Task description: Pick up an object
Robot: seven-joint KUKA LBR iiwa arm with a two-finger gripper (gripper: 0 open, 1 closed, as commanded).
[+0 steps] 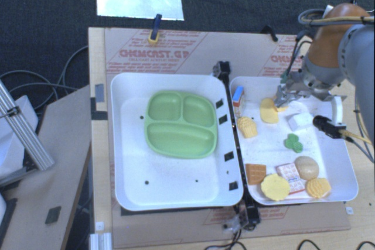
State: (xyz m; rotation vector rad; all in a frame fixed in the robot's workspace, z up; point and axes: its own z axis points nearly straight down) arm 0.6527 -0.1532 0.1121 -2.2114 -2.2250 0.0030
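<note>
Nearest you, at the front of the right bin [349,183]: a yellow round piece [275,187], w/ a waffle-like biscuit [318,187] and a tan egg-shaped item [306,167] to its right. Farther back, a green piece [292,141], then a white block [299,121]. Your arm's fingers [281,97] sit at the back of that bin, touching a pale yellow piece [269,112]; can't tell if they're apart or closed. Left bin [126,184] holds a green divided plate [181,124].
</note>
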